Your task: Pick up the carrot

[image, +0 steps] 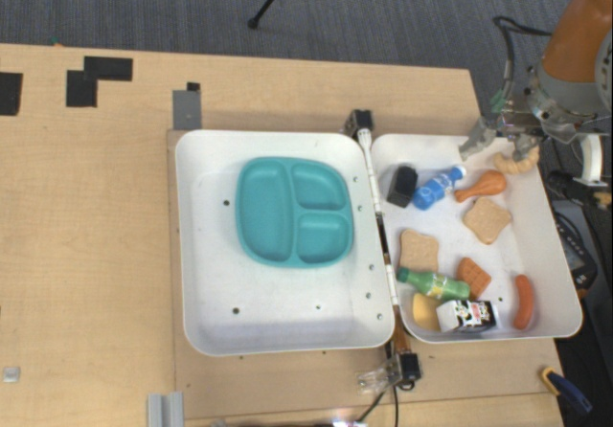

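Observation:
The carrot [482, 186] is an orange tapered piece lying in the far part of the right bin [565, 315], its thin end pointing left toward a blue bottle [438, 188]. My gripper [500, 140] hangs over the bin's far edge, a little beyond the carrot and apart from it. It is open, with nothing between its fingers [475, 142]. A pale curled pastry [518, 160] lies just under the gripper, between it and the carrot.
The right bin also holds a black block [401, 185], two bread slices [488, 220], a green bottle [433, 282], an orange cracker [472, 275], a sausage [522, 302] and a small carton [467, 315]. The left bin [206, 253] holds a teal divided plate [293, 212].

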Robot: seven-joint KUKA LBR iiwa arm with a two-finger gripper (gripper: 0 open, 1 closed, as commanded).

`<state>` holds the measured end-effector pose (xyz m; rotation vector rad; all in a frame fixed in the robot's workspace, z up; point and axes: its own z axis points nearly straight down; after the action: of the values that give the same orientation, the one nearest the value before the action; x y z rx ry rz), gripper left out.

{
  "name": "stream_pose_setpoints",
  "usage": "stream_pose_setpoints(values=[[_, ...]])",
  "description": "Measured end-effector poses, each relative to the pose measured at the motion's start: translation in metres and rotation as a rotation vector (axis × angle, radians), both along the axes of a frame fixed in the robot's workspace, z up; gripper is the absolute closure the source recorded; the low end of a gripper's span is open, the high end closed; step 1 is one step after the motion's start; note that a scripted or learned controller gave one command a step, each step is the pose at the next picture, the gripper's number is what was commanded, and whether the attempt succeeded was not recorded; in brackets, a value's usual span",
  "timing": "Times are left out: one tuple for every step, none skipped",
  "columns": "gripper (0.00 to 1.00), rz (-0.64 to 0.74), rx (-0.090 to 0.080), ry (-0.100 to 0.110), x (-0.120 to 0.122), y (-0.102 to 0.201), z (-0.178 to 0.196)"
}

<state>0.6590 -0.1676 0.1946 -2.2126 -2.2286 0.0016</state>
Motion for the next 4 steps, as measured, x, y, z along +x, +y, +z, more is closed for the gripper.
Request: stream_pose_setpoints(values=[[0.0, 0.165, -0.001, 0.001, -0.023, -0.038, -0.041], [0.0, 0.16, 0.013, 0.014, 0.01, -0.032, -0.111], [0.0, -0.153, 0.013, 0.045, 0.005, -0.033, -0.11], [0.0, -0.14, 0.001, -0.003, -0.045, -0.023, -0.109]])
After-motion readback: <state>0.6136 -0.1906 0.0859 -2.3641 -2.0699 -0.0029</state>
